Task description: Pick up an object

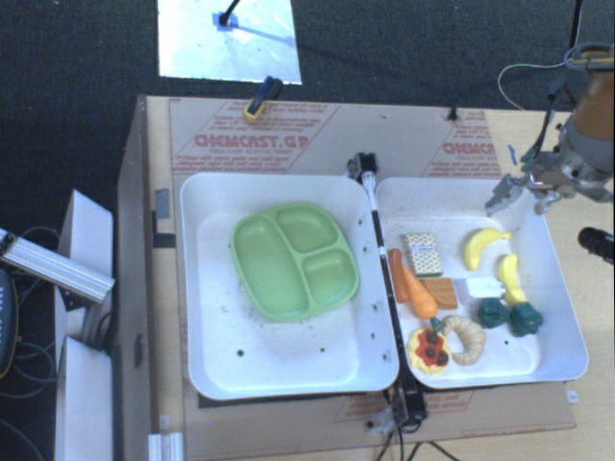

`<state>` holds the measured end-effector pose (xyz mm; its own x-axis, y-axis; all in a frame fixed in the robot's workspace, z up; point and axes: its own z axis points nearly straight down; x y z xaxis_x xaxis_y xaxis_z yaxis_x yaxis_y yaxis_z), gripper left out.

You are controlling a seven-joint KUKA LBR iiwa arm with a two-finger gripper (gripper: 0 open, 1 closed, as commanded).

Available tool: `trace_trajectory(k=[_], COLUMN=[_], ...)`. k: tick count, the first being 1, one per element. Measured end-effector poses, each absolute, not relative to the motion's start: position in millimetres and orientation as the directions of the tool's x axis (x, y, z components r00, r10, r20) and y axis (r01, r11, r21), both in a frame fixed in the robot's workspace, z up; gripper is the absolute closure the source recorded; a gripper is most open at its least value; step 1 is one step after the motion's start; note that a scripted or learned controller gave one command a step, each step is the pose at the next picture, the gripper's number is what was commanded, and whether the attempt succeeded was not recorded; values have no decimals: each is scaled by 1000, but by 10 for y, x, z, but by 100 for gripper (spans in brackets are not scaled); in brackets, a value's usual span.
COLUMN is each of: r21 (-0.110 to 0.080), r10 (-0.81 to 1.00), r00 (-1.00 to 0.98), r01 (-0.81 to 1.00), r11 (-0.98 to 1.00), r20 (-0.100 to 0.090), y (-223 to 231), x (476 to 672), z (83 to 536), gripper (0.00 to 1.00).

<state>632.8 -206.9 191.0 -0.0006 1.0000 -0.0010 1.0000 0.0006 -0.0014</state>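
Observation:
The right bin (561,307) holds several toy foods: an orange carrot (411,287), a patterned cracker block (423,254), two yellow bananas (484,245) (509,277), an orange slab (441,292), a white block (484,286), two dark green pieces (494,312) (526,320), a pizza slice (429,350) and a tan curled pastry (468,339). My gripper (521,197) hangs over the bin's far right corner, above and behind the bananas. It is open, with nothing between its fingers.
The left bin (207,286) holds a green divided plate (293,260). A black divider bar (377,257) runs between the bins. A yellow-and-blue tool (260,99) lies on the bench behind the bins. Grey rails stand at the far left.

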Motion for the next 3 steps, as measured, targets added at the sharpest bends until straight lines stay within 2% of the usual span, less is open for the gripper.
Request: trace_trajectory(k=[1,2,3], r21=[-1,2,1], r10=[1000,1000,1000], r00=[-4,-5,-5], r01=[1000,1000,1000], r11=[4,5,5], r20=[0,1,0], y=[-2055,-1507,-1368], x=[6626,6695,6690], z=[834,851,846], gripper=[0,0,0])
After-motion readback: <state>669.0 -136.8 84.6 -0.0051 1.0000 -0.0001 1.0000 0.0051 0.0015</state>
